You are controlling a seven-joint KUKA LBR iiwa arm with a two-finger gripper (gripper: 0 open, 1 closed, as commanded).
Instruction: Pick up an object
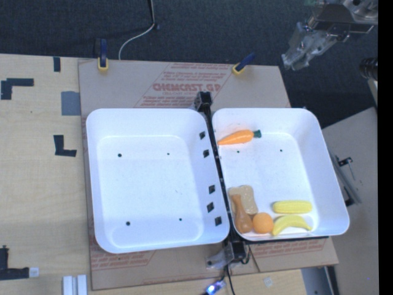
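Note:
The right bin holds an orange carrot with a green tip near its far left corner. At its near side lie a tan bread slice, a brown sausage-like piece, a small orange, a yellow corn cob and a yellow banana. My gripper hangs high at the top right, above the dark floor beyond the bench, well away from the bin. Nothing shows between its fingers.
The left bin sits beside the right one on a cardboard sheet. Two clamps hold the sheet's far edge. A white cable runs across the dark floor at the back.

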